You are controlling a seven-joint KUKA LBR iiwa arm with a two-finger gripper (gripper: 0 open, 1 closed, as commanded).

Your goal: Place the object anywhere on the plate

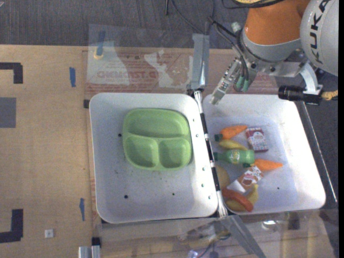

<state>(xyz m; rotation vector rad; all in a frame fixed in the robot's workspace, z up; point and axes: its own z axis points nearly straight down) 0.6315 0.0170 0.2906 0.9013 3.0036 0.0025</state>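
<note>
A green plate (157, 138) with three compartments lies in the left white bin (107, 187). The right white bin (301, 187) holds several toy foods: a carrot (234, 131), a red box (257, 139), a green bottle (236, 156), a second carrot (267, 165) and a white-and-red packet (245, 180). My gripper (228, 92) hangs over the back left corner of the right bin, above and apart from the toys, near the divider between the bins. I see nothing in it.
Yellow banana pieces (231, 144) and a red-orange piece (238, 199) lie along the right bin's left side. A metal bracket (199, 69) stands behind the divider. A clear plastic sheet (140, 69) lies behind the left bin. A black cylinder (293, 93) sticks out from the wrist.
</note>
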